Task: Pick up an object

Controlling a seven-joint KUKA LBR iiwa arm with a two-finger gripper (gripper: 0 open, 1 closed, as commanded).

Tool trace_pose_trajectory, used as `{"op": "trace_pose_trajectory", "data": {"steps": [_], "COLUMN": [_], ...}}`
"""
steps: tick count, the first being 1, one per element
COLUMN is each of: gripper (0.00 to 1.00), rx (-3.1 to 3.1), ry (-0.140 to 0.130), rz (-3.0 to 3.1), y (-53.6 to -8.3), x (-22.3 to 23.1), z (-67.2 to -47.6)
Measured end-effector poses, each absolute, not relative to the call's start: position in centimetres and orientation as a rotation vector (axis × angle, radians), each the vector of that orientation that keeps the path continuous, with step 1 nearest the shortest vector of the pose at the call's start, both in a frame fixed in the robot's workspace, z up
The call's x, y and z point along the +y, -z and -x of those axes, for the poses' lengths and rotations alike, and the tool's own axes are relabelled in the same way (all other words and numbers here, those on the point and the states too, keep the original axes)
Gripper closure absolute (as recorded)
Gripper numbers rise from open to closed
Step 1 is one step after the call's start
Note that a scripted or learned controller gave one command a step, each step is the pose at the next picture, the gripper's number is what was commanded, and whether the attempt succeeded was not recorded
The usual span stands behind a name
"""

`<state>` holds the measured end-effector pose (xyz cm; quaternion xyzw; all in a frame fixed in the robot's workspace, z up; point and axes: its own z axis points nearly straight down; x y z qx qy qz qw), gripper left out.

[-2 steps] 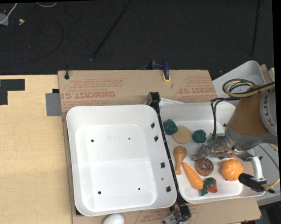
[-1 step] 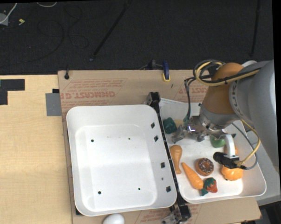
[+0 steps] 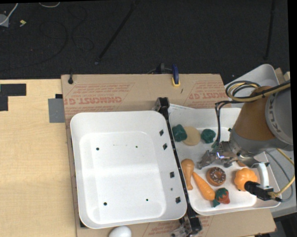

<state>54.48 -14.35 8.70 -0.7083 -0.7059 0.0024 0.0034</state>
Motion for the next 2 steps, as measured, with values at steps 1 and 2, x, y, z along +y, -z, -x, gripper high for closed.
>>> {"op": "trace_pose_trajectory", "data": {"steps": [1,2], "gripper": [0.0,1.0], "rx": [-2.216,-2.212], "ry": [-0.003,-0.002], "rz": [2.22,2.225], "y": [-8.7,-9.8], "x": [-14.3,-14.4], "z": [-49.3,-49.5]}}
